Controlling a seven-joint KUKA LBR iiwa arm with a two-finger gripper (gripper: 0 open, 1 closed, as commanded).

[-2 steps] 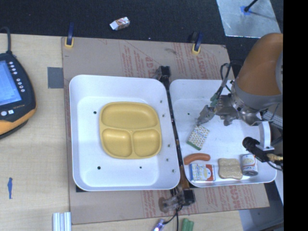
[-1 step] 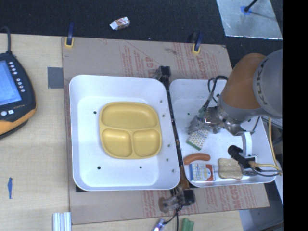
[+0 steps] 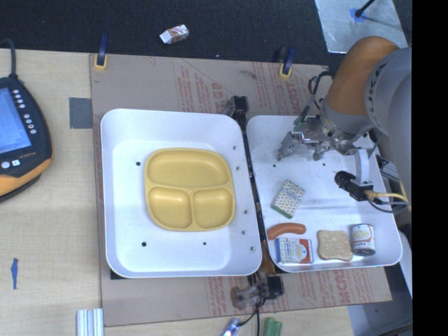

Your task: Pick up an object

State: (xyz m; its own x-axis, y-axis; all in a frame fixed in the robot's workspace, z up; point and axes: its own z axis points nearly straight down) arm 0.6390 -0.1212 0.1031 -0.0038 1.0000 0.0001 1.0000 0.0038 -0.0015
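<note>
Camera view: a wooden bench (image 3: 49,243) is overlaid with cardboard (image 3: 175,82) clamped at its far edge. A yellow tray (image 3: 189,187) is held in the left bin (image 3: 119,187). In the right bin (image 3: 269,138) the gripper (image 3: 299,145) is seen with fingers apart, gripping nothing; a packet (image 3: 288,198), sausage (image 3: 286,229), carton (image 3: 292,250), toast (image 3: 334,245) and can (image 3: 362,239) lie nearer. Dark floor (image 3: 210,12) lies beyond.

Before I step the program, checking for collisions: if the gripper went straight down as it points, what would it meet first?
Probably bare floor of the right bin. The gripper hangs over its upper part, apart from the green packet; depth is unclear.
</note>
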